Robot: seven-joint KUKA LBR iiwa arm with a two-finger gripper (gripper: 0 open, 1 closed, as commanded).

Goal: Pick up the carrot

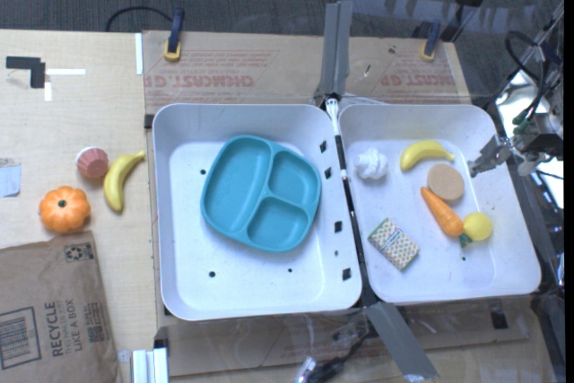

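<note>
The carrot (441, 211) is orange and lies slantwise in the right bin (448, 282), right of the bin's middle. Its upper end sits just below a tan round disc (446, 182), and its lower end touches a yellow lemon (477, 227). My gripper (489, 159) is at the right bin's right rim, up and to the right of the carrot and apart from it. Nothing shows in the gripper.
The right bin also holds a yellow banana (425, 153), a white crumpled object (370, 163) and a small green patterned box (394, 243). A blue divided plate (262, 192) lies in the left bin (179, 265). A small pumpkin (65, 209), another banana (121, 179) and a pink item (92, 163) rest on the bench at left.
</note>
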